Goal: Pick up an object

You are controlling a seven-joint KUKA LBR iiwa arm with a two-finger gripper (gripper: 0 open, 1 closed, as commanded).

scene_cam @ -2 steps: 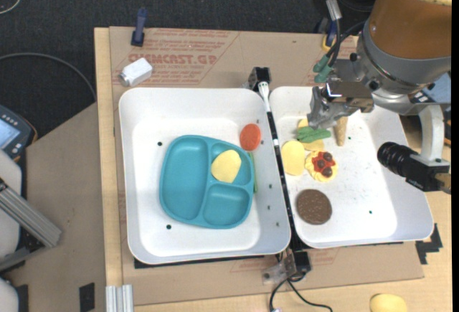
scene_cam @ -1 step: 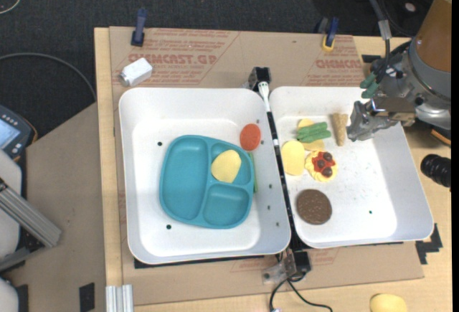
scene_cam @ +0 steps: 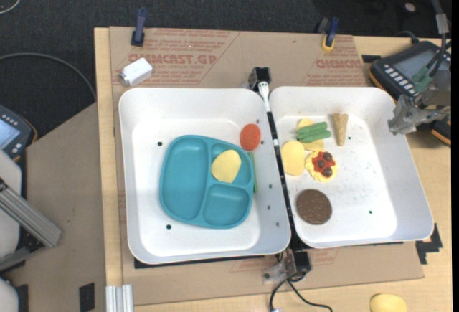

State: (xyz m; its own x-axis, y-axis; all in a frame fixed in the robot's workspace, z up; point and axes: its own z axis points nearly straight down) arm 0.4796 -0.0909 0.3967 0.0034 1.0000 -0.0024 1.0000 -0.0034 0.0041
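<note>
Hovering at the right bin's far edge, gripper sits clear of the food cluster; finger state cannot be told; cone lies nearest.

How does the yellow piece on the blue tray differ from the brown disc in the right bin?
The yellow piece is pale yellow and egg-shaped; the brown disc is dark brown and round. The yellow piece rests on the blue divided tray in the left bin; the brown disc lies directly on the floor of the right bin. Both look like toy food of similar size.
</note>
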